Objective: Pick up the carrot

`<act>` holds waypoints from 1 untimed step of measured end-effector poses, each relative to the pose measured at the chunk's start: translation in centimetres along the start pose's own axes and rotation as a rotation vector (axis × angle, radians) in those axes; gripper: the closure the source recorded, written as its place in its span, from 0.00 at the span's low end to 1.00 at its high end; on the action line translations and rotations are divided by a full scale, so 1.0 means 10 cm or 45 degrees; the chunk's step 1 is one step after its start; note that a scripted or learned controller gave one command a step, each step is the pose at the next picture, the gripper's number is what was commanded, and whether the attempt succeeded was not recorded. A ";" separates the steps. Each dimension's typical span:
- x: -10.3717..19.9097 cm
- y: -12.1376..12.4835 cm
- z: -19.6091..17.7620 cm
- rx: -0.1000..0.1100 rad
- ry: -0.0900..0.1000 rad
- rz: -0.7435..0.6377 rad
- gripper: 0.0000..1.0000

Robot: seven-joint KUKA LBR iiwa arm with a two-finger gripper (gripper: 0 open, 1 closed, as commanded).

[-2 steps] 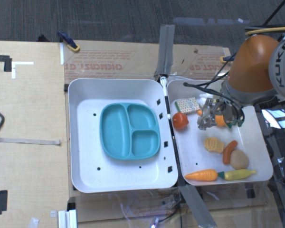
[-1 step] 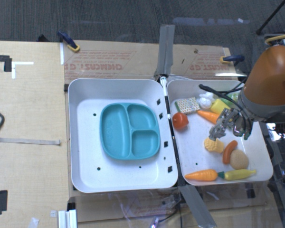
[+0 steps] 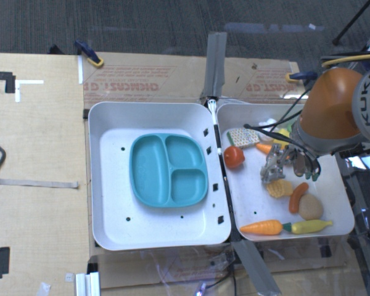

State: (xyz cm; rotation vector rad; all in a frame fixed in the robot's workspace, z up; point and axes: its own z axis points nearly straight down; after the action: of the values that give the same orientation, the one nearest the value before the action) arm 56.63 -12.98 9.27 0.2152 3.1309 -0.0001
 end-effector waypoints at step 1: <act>-0.05 0.79 -1.00 0.000 -0.003 0.344 1.00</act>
State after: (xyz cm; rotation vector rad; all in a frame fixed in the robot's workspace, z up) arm 58.12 -5.23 19.28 0.6345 3.0707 0.0006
